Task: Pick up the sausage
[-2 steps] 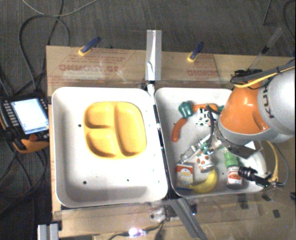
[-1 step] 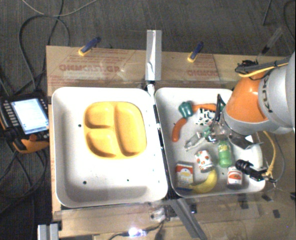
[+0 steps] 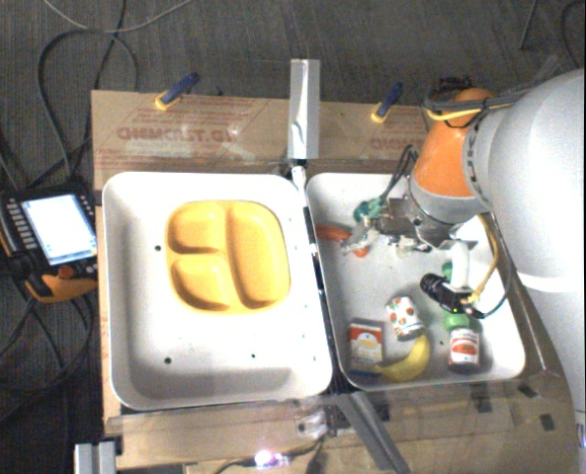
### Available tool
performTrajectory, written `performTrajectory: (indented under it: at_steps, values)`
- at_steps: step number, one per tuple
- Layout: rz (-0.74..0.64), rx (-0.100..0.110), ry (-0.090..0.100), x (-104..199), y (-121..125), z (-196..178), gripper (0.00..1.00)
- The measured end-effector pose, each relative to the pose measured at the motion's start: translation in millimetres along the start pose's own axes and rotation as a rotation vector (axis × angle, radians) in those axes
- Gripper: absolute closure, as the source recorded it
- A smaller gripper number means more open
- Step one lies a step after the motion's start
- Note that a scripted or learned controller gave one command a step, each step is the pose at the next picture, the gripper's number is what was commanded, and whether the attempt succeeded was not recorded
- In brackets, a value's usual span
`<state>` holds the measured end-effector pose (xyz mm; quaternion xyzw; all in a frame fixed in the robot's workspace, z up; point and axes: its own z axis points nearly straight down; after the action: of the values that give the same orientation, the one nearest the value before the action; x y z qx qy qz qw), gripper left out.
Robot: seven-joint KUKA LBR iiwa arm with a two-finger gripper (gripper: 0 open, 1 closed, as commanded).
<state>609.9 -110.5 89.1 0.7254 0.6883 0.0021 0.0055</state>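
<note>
The sausage [image 3: 332, 232] is a thin orange-red piece lying in the right bin [image 3: 500, 363], close to the bin's left wall at its upper part. My gripper [image 3: 359, 239] hangs low over the bin just to the right of the sausage, its tip near the sausage's right end. I cannot tell whether it touches the sausage. The grey arm with its orange band [image 3: 449, 171] reaches in from the right and covers the bin's upper right part.
Along the right bin's front lie a small can [image 3: 403, 314], a little box [image 3: 366, 344], a banana [image 3: 409, 361] and a red-labelled bottle [image 3: 462, 346]. The left bin [image 3: 134, 363] holds a yellow compartment tray [image 3: 228, 255].
</note>
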Motion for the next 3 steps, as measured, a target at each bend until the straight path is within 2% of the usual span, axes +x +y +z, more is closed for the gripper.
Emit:
performTrajectory:
  at_steps: [1, 2, 3]
  values:
    - [-0.001, 0.0, -0.003, -0.5, 0.5, -9.3, 1.0]
    - [-0.001, 0.001, -0.004, -0.9, 0.4, -9.3, 0.0]
    - [-0.062, 0.037, 0.008, -2.2, 38.5, 1.1, 0.0]
